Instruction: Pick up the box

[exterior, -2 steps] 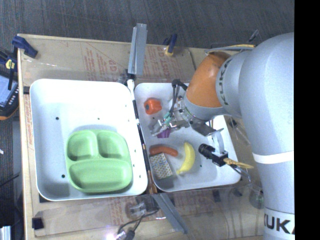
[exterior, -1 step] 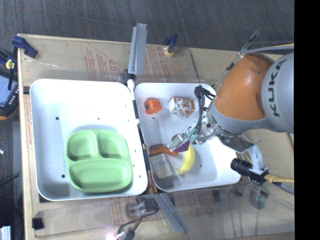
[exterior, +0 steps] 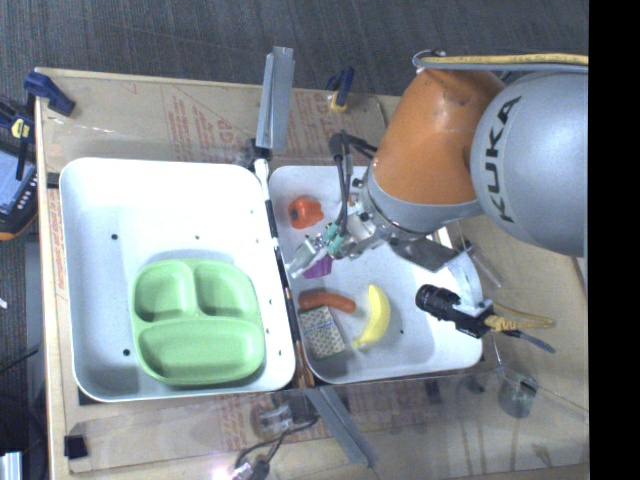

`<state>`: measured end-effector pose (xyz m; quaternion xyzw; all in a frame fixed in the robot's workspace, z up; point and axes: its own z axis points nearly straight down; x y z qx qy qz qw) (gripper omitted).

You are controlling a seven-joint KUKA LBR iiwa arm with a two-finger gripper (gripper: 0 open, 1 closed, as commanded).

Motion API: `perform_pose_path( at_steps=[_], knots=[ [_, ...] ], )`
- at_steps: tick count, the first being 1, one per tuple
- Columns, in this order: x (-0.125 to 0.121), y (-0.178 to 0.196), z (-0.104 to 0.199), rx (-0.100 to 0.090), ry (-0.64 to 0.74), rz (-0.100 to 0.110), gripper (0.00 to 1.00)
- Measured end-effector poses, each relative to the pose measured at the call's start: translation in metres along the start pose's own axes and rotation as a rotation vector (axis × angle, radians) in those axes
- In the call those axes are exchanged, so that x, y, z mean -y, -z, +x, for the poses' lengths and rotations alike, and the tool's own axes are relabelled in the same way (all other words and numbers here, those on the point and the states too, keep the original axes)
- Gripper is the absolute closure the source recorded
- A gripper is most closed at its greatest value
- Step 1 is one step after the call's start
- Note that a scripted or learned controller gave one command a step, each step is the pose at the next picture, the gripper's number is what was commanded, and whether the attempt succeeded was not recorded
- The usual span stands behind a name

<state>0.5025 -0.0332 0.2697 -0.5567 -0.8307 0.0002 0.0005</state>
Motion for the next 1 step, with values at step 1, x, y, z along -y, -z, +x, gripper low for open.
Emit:
perform_pose_path(
  at_steps=[1],
  knots=[
    [-0.007,0.005,-0.0643,0.001,-0.044,0.0,1.0]
  ],
)
